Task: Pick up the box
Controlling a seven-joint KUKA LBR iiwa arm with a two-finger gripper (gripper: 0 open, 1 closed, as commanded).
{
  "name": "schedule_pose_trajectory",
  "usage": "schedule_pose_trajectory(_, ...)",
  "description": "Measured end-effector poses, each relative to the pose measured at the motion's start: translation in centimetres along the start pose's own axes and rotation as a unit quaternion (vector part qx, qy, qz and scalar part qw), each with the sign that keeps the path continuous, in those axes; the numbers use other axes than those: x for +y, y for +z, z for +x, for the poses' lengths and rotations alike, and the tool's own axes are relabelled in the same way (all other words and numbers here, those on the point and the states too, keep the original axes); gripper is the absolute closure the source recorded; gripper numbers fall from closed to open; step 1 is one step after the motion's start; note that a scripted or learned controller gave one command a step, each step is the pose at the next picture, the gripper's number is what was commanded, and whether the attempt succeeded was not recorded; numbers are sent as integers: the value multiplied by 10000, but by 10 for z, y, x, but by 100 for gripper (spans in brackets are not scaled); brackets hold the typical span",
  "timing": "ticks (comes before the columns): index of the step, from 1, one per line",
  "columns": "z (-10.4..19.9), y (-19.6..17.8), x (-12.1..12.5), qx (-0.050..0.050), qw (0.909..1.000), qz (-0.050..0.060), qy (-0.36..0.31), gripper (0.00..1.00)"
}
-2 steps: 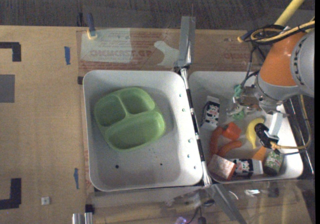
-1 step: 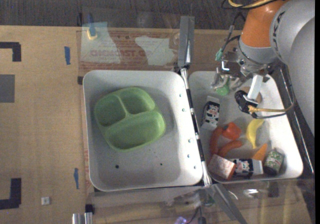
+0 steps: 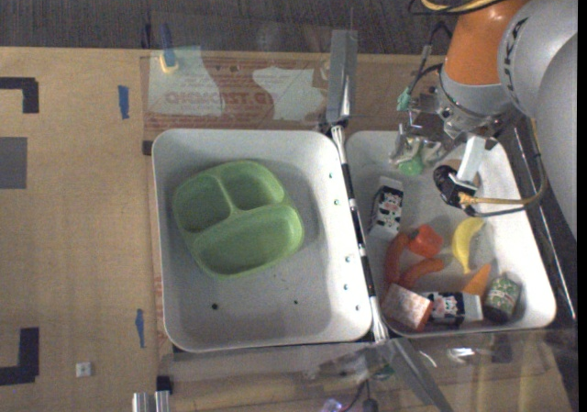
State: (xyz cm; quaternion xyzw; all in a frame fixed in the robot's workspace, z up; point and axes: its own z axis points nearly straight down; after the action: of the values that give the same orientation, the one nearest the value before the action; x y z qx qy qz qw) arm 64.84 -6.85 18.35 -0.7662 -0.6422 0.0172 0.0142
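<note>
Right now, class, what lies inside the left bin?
A green divided plate lies in the left bin, upside down or not I cannot tell. Whatever is under the plate is covered.

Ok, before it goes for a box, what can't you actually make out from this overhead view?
- Gripper: fingers too cluttered with wrist hardware to tell open or shut.
- Black-and-white printed carton: print too small to read.
- Pink box: near corner hidden by the right white bin's rim.
- Dark green-labelled box: label blurred.
</note>
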Motion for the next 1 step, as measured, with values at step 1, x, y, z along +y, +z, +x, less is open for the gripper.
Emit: schedule_pose_trajectory(1, 58, 0, -26, 61, 9951, -194, 966, 100)
